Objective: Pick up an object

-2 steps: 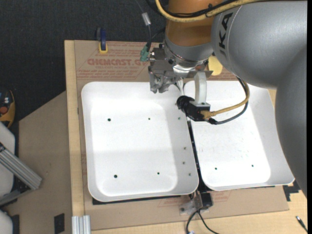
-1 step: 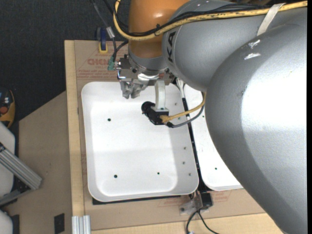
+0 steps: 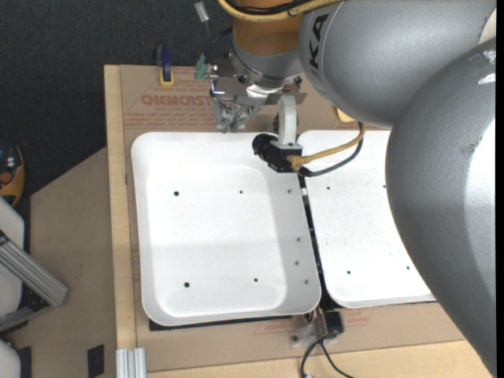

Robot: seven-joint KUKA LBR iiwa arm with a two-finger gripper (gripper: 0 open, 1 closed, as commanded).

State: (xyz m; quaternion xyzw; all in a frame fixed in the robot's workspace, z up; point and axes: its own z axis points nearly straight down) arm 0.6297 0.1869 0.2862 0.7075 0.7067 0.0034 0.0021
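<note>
A: Where is the gripper (image 3: 236, 109) sitting?

B: Upper middle of the frame. It is hanging under the orange band (image 3: 272, 6), over the far rim of the left bin (image 3: 146, 211), close to the seam with the right bin (image 3: 354, 211). It is hovering high at the back edge, not reaching down to the bin floor.

A: Why there?

B: My guess is that the program is lining up before a descent, or parking between tries. I am reading the grasp as not yet begun.

A: And the jaws, how far open are they?

B: I cannot tell. The wrist hardware is blurring into metal bits and a white bracket (image 3: 287, 120), so I am not calling it open or closed. Nothing is visibly being held.

A: What is the black thing below it?

B: It is looking like a black fitting (image 3: 272, 152) on a yellowish cable (image 3: 331, 154) that is looping back toward the arm (image 3: 441, 132). It is rig gear, I think, and it is lying across the rim between the bins.

A: Where is the object to pick?

B: I cannot tell. The left bin's floor is showing small dark dots, which are probably holes. The arm is covering much of the right bin at the right of the frame, so the target may be hiding under it.

A: Anything else?

B: The board (image 3: 177, 99) under the bins is carrying red lettering, and a blue clamp (image 3: 165, 65) is pinning it at the upper left.
</note>
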